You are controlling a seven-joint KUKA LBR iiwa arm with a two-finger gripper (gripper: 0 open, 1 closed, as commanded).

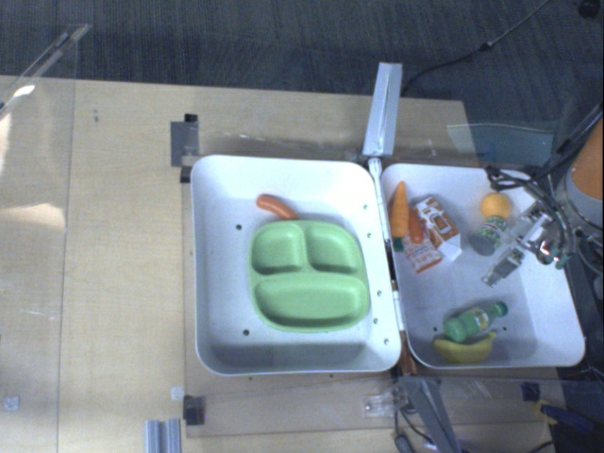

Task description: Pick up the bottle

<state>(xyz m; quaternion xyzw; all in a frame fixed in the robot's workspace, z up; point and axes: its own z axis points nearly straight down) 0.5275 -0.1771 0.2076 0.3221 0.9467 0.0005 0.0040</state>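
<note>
We see two bins side by side. Left bin (212, 253): divided tray (309, 275) at centre, sausage (276, 205) at its 11 o'clock. Right bin (557, 333): bottle (475, 322) at 6, banana (462, 349) touching it below; carrot (400, 209) and carton (436, 233) at 10.

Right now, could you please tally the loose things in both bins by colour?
Green: 2, tray, bottle
Orange: 2, sausage, carrot
Yellow: 2, banana, lemon
Orange-and-white: 1, carton
Grey: 1, can
Total: 8
</note>
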